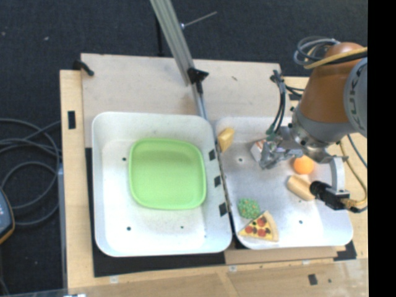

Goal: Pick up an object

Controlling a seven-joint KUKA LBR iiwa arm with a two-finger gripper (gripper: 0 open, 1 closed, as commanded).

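2 white bins (111,228) on tan bench (74,166) | dark floor (37,30) | green plate (167,173) left | gripper (267,155) right, grip unclear.

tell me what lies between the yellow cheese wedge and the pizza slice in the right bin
In the camera view, a green broccoli piece sits just above the pizza slice; from there up to the cheese wedge is bare bin floor.

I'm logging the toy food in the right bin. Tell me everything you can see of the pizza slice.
The pizza slice is a small triangular toy wedge, probably plastic. It has a tan crust edge and a yellow top with red rounds. It lies flat at the front rim of the right bin, its tip pointing toward the bin's middle. The green broccoli piece lies just behind it, close or touching; I cannot tell which.
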